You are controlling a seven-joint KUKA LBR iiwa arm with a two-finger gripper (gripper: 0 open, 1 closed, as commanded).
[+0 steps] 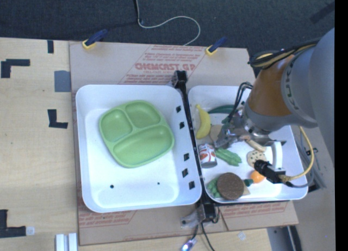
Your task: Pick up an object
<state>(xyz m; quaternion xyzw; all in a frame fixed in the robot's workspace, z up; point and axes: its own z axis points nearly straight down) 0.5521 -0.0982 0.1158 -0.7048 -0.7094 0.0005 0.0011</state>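
The right bin [291,193] holds several toy foods. Among them are a yellow banana [202,122], a small red-and-white can [207,155], a green pod [228,157], a brown round patty [230,185] and a small orange piece [255,178]. My gripper [227,135] hangs low over the middle of this bin, just right of the banana and above the green pod. The grey and orange wrist [272,97] hides the bin's back right part. Nothing can be seen held in the gripper.
The left bin [89,146] holds a green divided plate [136,133]. A black divider strip [187,141] runs between the bins. Both bins rest on a cardboard sheet [157,65] held by clamps, and a thin cable [163,24] loops behind.
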